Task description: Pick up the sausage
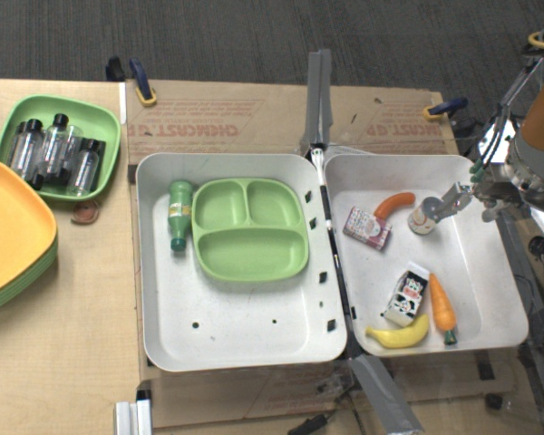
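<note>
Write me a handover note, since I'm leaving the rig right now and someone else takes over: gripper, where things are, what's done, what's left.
Gripper: over the right bin, upper part, just right of the sausage; nothing seen between its fingers, and whether they are open or shut is unclear.
Sausage: lies in the right bin's upper middle, beside the pink box.
Also in the right bin: milk carton, carrot, banana, near the front.
Left bin: green tray and green bottle.
Done: arm brought close to the sausage.
Left: grasp the sausage and lift it.
</note>
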Controlling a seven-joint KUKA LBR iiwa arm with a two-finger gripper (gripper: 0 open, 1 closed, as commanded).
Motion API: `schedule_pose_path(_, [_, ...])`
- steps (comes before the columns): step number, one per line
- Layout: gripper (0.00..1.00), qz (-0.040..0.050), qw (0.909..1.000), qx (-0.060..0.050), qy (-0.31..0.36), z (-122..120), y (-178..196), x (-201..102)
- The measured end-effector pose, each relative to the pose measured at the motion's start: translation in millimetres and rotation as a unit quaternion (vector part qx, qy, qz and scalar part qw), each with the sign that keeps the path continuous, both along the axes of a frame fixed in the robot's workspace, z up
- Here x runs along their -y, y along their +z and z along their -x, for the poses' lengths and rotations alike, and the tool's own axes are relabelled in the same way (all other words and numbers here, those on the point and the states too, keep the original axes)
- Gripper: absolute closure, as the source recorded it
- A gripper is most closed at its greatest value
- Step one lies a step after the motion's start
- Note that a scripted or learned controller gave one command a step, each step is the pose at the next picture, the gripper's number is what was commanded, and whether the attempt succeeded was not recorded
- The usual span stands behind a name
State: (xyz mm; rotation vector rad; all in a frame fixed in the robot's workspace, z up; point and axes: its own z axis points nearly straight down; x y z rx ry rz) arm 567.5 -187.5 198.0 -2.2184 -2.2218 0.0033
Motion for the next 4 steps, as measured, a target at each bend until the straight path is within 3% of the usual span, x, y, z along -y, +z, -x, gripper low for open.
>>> schedule_pose_path(1, [0.00, -0.0005, 0.9998, 0.000, 0.021, 60.6, -107.4, 1.3])
schedule_pose_path(2, [0.00, -0.0005, 0.9992, 0.000, 0.039, 90.6, -106.9, -57.5])
schedule_pose_path(3, [1.00, -0.0001, 0.9993, 0.001, 0.036, 90.1, -98.2, -56.2])
schedule_pose_path(4, [1.00, 0.0008, 0.9999, 0.000, -0.011, 57.7, 25.9, -103.9])
